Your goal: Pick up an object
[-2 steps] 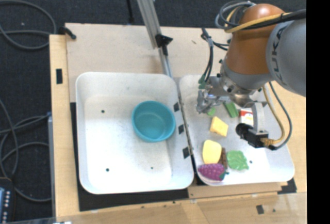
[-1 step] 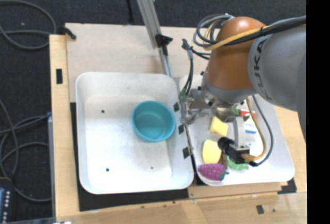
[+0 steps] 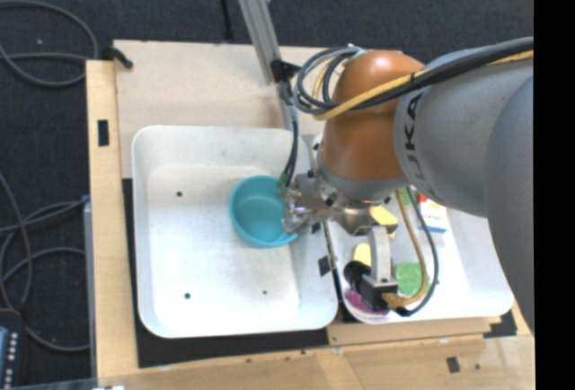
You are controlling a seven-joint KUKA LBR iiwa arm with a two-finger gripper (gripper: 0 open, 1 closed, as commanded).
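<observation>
A teal bowl (image 3: 256, 210) lies in the left white bin (image 3: 180, 289), near that bin's right wall, with its opening facing up and to the left. My gripper (image 3: 297, 214) sits right at the bowl's right rim, under the orange wrist band (image 3: 368, 128). The wrist and its cables cover the spot where gripper and bowl meet, so I cannot tell whether the bowl is held.
The right bin (image 3: 476, 289) holds several small items: a yellow piece (image 3: 384, 216), a green one (image 3: 409, 279), a dark purple one (image 3: 359, 285) and a white card-like item (image 3: 433, 217). The arm covers much of that bin. A metal rail (image 3: 252, 2) stands behind.
</observation>
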